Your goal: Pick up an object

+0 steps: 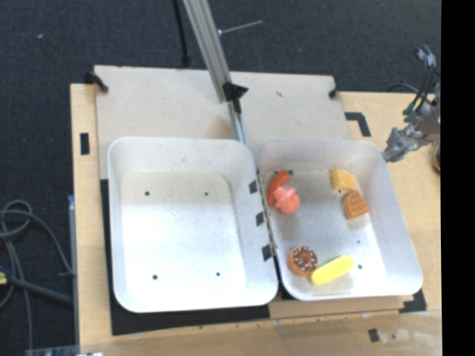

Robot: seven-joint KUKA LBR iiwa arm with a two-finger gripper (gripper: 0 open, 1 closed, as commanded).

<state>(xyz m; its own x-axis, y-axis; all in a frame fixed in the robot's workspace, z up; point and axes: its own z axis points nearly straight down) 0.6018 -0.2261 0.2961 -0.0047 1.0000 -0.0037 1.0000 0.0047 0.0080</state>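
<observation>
**Hovering off the right bin's far corner, hand unladen as far as can be seen**

Worktop (85, 221): pale wood, with a lighter board laid across its rear half and a dark mat under the bins. Dark carpet around it, cables at the left edge.

Left bin (119, 221): shallow, white, rounded corners, a few small dark dots on its floor.

Right bin (397, 236): same make, butted against the left bin along a shared seam with small black clips. All the loose objects lie in this one.

Metal mast (208, 43): a ribbed grey rail slanting from the top of the view down to the seam between the bins, a black bracket partway along.

Hand (397, 145): seen at the right edge, just outside the right bin's far right corner, grey, with wiring above it. Too small and blurred to tell whether its fingers are open or closed; nothing visible between them.

Objects, in the right bin:
- Yellow banana-shaped piece (332, 271), near the front wall, lying tilted.
- Pink-red toy (283, 193), near the left wall, rear half.
- Brown waffle-like piece (355, 205), right of centre.
- Yellow wedge (342, 179), just behind the waffle piece, close to it.
- Sprinkled doughnut (302, 259), touching or almost touching the banana piece's left end.
</observation>
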